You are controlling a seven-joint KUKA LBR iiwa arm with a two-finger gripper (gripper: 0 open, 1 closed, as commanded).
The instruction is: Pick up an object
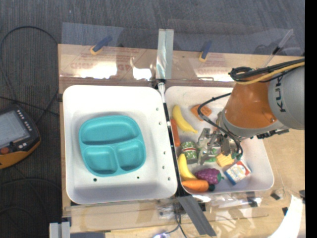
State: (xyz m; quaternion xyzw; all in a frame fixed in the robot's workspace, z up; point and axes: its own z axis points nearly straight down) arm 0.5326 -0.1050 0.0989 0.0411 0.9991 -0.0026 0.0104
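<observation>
The right bin (pixel 257 175) holds a heap of toy food: a yellow banana (pixel 182 120), a second banana (pixel 184 166), an orange carrot (pixel 194 185), a purple grape bunch (pixel 208 175), a green packet (pixel 189 149), a yellow cheese wedge (pixel 224 159), a small red and white carton (pixel 237 172) and an orange piece (pixel 203 111) at the back. My gripper (pixel 216 144) hangs low over the middle of this heap, just right of the green packet and above the grapes. Its metal fingers point down among the items, and I cannot make out whether anything sits between them.
The left bin (pixel 74 182) holds a teal divided tray (pixel 112 144). A clear upright divider (pixel 165 53) stands at the back between the bins. The arm's orange band (pixel 250 105) covers the right bin's back right part. A handheld pendant (pixel 15 133) lies on the floor at left.
</observation>
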